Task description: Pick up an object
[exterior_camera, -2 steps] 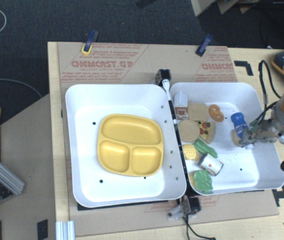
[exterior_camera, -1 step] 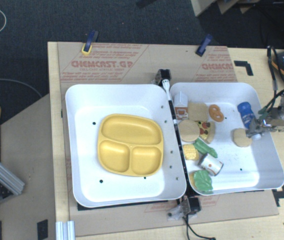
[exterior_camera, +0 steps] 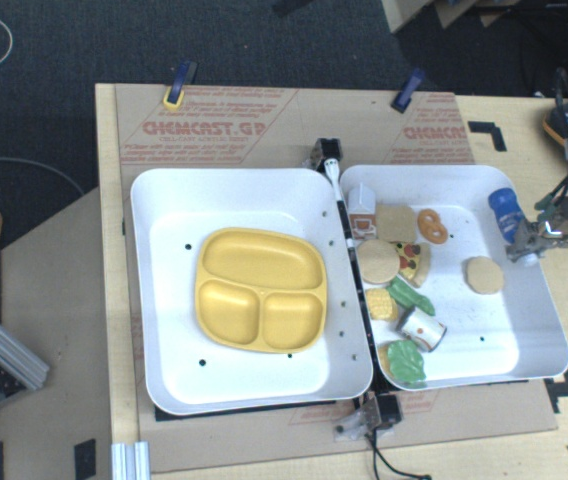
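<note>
1. White plastic right bin (exterior_camera: 534,308), shallow and glossy, crowded along its left side with toy food; gripper (exterior_camera: 527,245) at the right rim, metallic, too small and blurred to read, so cannot tell its state.
2. Nearest candidates: blue cylinder (exterior_camera: 503,211), smooth and upright-looking, just beside the gripper; tan round disc (exterior_camera: 484,275), flat and matte, lying apart from the clutter.
3. Best bet, as a judgement: go for the disc or the cylinder, each with free space around it.
4. Worth avoiding: the tight cluster of green leafy pieces (exterior_camera: 404,296), pretzel (exterior_camera: 431,226) and small carton (exterior_camera: 361,211).
5. Yellow divided plate (exterior_camera: 260,289), smooth moulded plastic, alone in the left bin (exterior_camera: 154,268).
</note>
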